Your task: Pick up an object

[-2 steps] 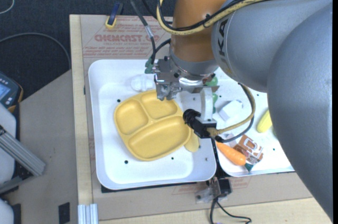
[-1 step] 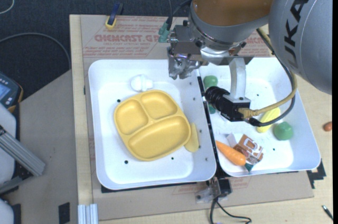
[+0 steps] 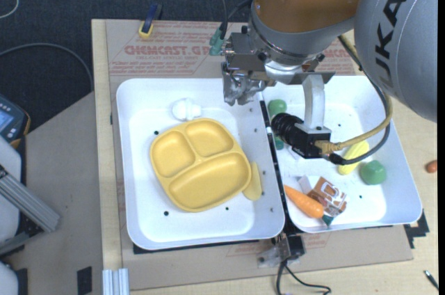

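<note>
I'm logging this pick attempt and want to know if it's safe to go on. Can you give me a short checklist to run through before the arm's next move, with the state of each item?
1. Gripper over a bin: ok, it hangs above the back right corner of the left white bin.
2. Object between its fingers: not ok, none is visible there.
3. A target directly below: cannot tell; the small white lump lies to the side.
4. Yellow divided plastic plate flat in the left bin: ok.
5. Orange carrot-shaped toy and green ball reachable in the right white bin: ok, both lie uncovered.
</note>
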You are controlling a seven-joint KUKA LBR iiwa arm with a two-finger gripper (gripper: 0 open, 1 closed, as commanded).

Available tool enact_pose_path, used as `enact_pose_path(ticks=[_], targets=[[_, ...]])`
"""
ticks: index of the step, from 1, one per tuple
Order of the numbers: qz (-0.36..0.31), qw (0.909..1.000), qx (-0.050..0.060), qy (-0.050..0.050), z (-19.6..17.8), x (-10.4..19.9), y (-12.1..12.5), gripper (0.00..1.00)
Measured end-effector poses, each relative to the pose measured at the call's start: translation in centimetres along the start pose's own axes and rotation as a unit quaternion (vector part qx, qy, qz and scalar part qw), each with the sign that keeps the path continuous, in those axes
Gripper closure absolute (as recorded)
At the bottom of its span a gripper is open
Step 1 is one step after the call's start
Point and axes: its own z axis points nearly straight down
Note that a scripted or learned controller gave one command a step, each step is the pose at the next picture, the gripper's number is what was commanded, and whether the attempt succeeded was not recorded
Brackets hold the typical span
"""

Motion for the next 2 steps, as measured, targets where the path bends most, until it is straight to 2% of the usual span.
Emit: enact_pose_path(ticks=[1, 2], targets=[[0.005, 0.9999, 0.01, -0.002, 12.5, -5.9, -3.9, 1.0], [0.003, 1.0, -0.002, 0.0, 6.2, -8.7, -3.5, 1.0]])
